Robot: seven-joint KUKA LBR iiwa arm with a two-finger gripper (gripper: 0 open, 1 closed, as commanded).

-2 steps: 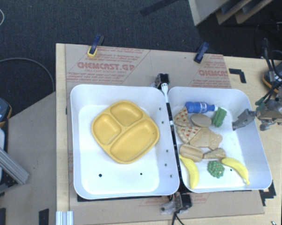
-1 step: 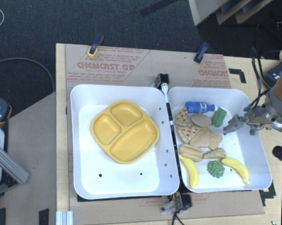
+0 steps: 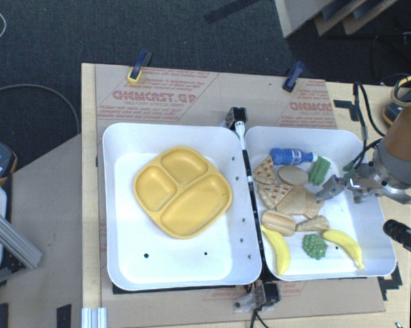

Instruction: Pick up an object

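Note:
The right bin (image 3: 373,221) holds a pile of toy food. In it are a blue bottle (image 3: 293,157), a green piece (image 3: 319,170), a beige oval (image 3: 293,175), crackers with a lattice pattern (image 3: 267,176), a tan bread slice (image 3: 300,201), a bread roll (image 3: 279,221), two yellow bananas (image 3: 278,249) (image 3: 345,245) and a green broccoli (image 3: 315,247). The arm reaches in from the right. Its gripper (image 3: 329,190) is low over the middle of the bin, right beside the bread slice and just below the green piece. Nothing is seen lifted.
The left bin (image 3: 120,244) bears a yellow divided plate (image 3: 182,191). A black divider (image 3: 248,196) runs between the bins. Clamps (image 3: 138,66) (image 3: 293,76) sit at the bench's far edge. Cables (image 3: 363,112) hang beside the arm at the right.

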